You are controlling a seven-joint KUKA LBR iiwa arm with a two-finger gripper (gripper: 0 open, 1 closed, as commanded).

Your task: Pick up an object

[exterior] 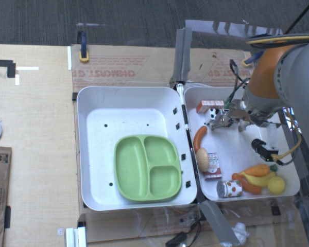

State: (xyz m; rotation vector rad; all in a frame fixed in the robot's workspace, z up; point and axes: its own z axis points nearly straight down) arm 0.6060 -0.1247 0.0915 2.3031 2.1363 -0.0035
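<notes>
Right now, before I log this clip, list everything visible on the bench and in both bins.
Bins: two, white, side by side.
Divided plate: one, green, three compartments, left bin.
Sausage: one, red-orange, right bin by the left wall.
Small box: one, red and white, right bin, far end.
Packet: one, white and red, right bin, middle.
Can: one, red and white, lying down, right bin's near edge.
Toy produce: a cluster, orange and yellow, right bin's near right corner.
Clamp: one, blue and yellow, bench's far edge.
Arm: one, grey with an orange band.
Tool: one, above the right bin's far half.
</notes>
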